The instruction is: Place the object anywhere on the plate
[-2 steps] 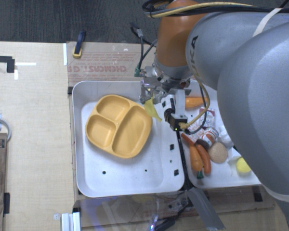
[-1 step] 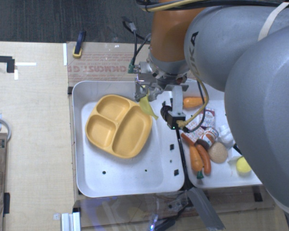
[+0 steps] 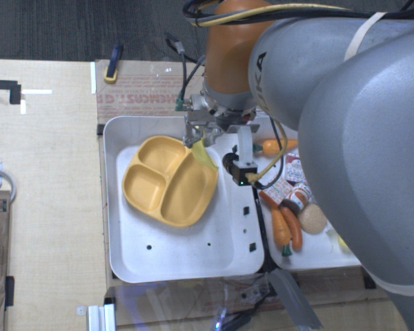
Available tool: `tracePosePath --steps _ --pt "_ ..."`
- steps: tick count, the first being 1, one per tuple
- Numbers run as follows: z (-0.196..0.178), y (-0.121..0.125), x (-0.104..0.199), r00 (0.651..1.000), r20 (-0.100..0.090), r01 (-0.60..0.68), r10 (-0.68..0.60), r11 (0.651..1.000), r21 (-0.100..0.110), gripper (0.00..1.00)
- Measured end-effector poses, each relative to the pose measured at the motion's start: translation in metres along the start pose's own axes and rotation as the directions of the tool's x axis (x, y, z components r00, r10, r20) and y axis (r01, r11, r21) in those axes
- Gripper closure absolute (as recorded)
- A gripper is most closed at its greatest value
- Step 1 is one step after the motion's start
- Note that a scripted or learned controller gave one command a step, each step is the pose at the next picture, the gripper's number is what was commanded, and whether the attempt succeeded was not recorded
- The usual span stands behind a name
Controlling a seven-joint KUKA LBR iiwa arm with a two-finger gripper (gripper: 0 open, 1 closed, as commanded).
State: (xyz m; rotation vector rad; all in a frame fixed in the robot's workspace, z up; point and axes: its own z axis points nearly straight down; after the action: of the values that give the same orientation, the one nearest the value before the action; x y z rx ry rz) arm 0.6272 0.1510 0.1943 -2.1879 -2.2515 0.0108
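- My arm [image 3: 345,102] came in from the right and took up most of the upper right of the view: big grey link in front, orange band [image 3: 231,40] above the wrist, wrist pointing down toward the left bin.
- Cables [image 3: 214,9] looped over the top of the orange section, and one ran down past the wrist toward the bin divider.
- My gripper [image 3: 195,138] sat at the upper right edge of the yellow plate [image 3: 167,181], near the back wall of the left bin [image 3: 124,254].
- A yellow-green object [image 3: 204,155] was right under the fingertips, a thin piece lying slantwise over the plate's right rim. It looked pinched by the fingers, pressed together on its upper end, though the wrist hid most of the contact.
- So the object overlapped the plate's rim at the upper right; whether it rested on the plate or hung above it, I couldn't tell.
- The plate had three compartments and lay tilted in the upper half of the left bin.
- The right bin [image 3: 317,257] was mostly covered by my arm; visible in it were carrots [image 3: 286,227], a beige round item [image 3: 313,219], and an orange piece [image 3: 272,145] further back.
- A blue-and-yellow clamp [image 3: 112,63] sat on the bench behind the left bin.
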Motion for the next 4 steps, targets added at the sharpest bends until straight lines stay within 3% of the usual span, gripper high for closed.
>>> tracePosePath --steps 1,2,3,4 --pt "-0.032 -0.012 -0.002 0.996 0.0 0.088 -0.088 0.996 -0.003 1.0" --pt "-0.005 -0.013 0.012 1.0 -0.001 0.006 -0.006 1.0 0.0 1.0" --pt "-0.054 -0.023 0.025 0.997 0.0 0.082 -0.082 0.997 -0.003 1.0" --pt "0.019 0.004 0.011 0.984 0.0 0.179 -0.179 0.984 -0.001 1.0"
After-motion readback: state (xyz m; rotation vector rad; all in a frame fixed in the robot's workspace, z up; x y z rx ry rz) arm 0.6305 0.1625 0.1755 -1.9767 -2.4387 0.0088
